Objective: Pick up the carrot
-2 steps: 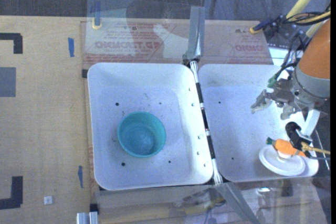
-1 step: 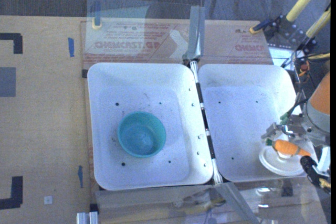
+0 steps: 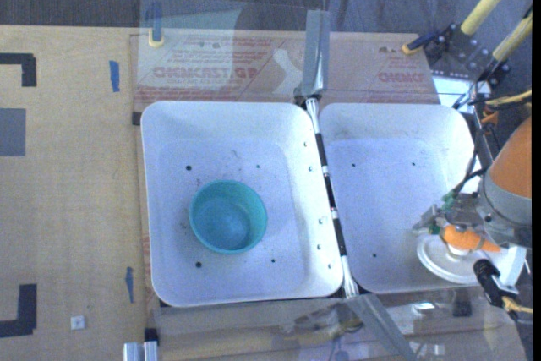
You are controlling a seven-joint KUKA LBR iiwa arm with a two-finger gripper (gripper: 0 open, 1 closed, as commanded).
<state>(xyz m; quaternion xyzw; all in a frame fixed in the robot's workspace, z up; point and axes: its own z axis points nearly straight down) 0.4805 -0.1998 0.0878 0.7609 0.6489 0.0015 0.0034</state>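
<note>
I hung over the right bin's (image 3: 397, 182) near-right corner, my gripper (image 3: 461, 237) low above a white plate (image 3: 435, 259). An orange lump, likely the carrot (image 3: 463, 239), sat right under me on that plate. My wrist hid its long axis; my grip's state I couldn't tell.

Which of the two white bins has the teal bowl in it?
The left bin: the teal bowl sits on its floor. The right bin has the gripper over its right edge.

Teal bowl (image 3: 227, 216) in left white bin (image 3: 169, 131); perhaps a white plate (image 3: 439, 259) in right bin (image 3: 380, 139).
</note>
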